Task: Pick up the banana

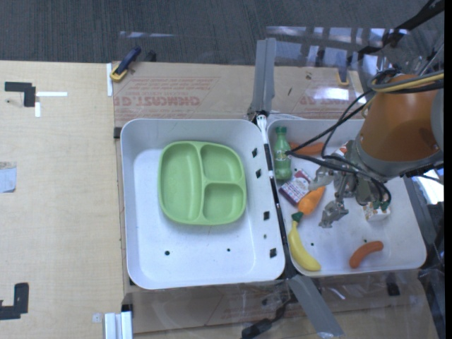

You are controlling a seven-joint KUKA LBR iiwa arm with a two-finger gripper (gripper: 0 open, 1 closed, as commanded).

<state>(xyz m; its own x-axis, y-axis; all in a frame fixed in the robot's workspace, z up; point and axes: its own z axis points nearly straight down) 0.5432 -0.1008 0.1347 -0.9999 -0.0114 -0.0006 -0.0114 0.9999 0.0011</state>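
The yellow banana (303, 250) lies in the right bin (406, 260), close to its front left corner, green stem pointing toward the back. My gripper (333, 215) hangs over the middle of that bin. It is a short way behind and to the right of the banana, and nothing of the banana sits in it. The orange-banded wrist (399, 126) looms above it and hides part of the bin's back right.
A carrot (311, 200), a purple snack packet (295, 187) and a green bottle (282, 154) crowd the right bin's left side behind the banana. A red sausage (366, 253) lies at front right. The left bin (141, 260) holds a green divided plate (203, 182).
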